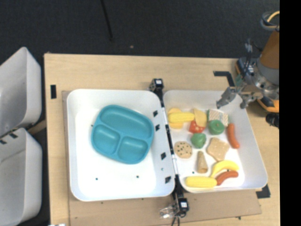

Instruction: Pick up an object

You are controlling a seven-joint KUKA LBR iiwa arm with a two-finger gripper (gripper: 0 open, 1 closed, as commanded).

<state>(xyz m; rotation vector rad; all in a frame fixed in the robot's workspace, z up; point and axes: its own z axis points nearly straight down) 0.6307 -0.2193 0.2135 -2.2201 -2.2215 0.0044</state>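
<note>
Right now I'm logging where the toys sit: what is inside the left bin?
The left bin holds one blue divided plate, lying flat with nothing in its three compartments. White floor shows around it. Whatever lies beneath the plate is covered, so I cannot tell.

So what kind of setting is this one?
Probably a lab pick-and-place bench: two white bins side by side, toy food in the right one, a blue tray in the left, the arm alongside.

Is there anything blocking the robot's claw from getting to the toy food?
Nothing visible blocks it. The gripper hangs over the far right corner of the right bin, and the toy food lies uncovered just below it. The closest pieces are the pale block and the green piece.
</note>
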